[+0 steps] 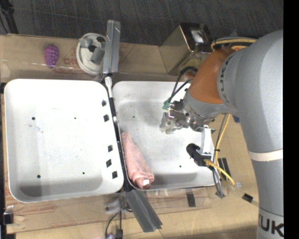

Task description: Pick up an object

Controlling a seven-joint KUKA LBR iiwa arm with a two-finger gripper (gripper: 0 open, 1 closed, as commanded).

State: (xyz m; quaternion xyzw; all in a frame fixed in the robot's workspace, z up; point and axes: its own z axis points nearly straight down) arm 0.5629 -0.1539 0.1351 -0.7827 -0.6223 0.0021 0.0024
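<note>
Hovering over right bin (154,91): gripper (168,126), can't tell its grip state; pink object (136,161) lies against the bin's left wall.

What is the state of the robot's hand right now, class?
Hand: state cannot be told; it hangs over the right bin, apart from the pink object.

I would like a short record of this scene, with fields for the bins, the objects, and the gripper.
left bin: white, shallow, no object seen inside
right bin: white, holds one object
object: pink speckled roll, lying along the right bin's left wall, near the front corner
gripper: above the right bin's middle, apart from the roll
outside bins: purple grape-like item on the bench, behind the left bin
</note>
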